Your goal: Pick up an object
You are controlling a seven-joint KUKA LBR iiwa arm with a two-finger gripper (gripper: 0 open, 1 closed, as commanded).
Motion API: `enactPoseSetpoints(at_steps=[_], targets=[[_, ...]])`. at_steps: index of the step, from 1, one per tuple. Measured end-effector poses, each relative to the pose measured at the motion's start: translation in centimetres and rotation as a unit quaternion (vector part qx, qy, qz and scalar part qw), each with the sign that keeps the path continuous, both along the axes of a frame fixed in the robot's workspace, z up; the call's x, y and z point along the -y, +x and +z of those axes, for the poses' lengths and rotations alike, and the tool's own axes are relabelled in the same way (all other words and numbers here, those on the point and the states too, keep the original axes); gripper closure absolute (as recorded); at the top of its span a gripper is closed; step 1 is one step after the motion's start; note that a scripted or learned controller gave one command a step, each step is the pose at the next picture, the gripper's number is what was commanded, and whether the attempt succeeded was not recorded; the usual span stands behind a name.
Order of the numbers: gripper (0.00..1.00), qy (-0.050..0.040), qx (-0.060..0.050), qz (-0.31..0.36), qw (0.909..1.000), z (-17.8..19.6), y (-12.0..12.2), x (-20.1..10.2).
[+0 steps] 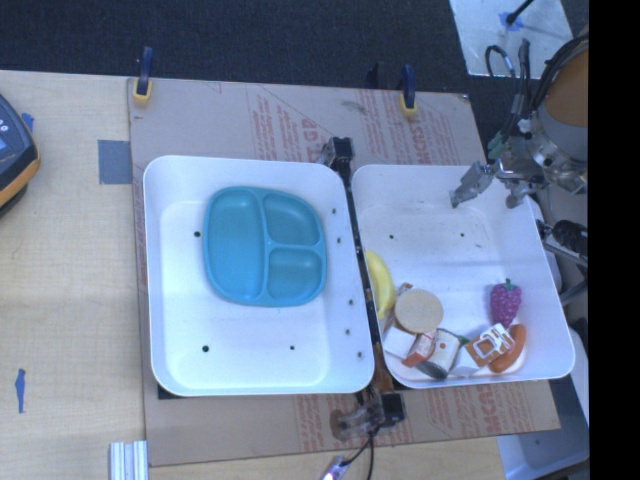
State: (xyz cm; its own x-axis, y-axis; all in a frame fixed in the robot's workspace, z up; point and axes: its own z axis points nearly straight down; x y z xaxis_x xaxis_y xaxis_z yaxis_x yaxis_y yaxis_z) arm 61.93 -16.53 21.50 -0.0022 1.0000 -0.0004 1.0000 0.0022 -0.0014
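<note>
My gripper [492,190] hangs over the far right part of the right bin [450,238], its two grey fingers spread apart with nothing between them. The objects lie well below it, along the bin's near edge: a yellow banana [379,282], a round tan disc [418,311], a small white and red carton [432,351], purple grapes [505,302] and an orange piece with a white tag [498,349]. A blue divided plate [265,245] lies in the left bin [170,298].
Clamps hold the brown board at the back [143,76] [407,88]. A yellow and black device [14,153] sits at the far left edge of the bench. Cables and arm hardware crowd the upper right.
</note>
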Motion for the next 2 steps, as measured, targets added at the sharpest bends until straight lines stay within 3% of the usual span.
enactPoseSetpoints(at_steps=[1,2], targets=[[0.00,-0.0007,-0.001,0.001,1.0000,-2.2,-5.5,4.5],[0.00,0.0002,-0.002,0.001,1.0000,-9.0,-9.9,4.6]])
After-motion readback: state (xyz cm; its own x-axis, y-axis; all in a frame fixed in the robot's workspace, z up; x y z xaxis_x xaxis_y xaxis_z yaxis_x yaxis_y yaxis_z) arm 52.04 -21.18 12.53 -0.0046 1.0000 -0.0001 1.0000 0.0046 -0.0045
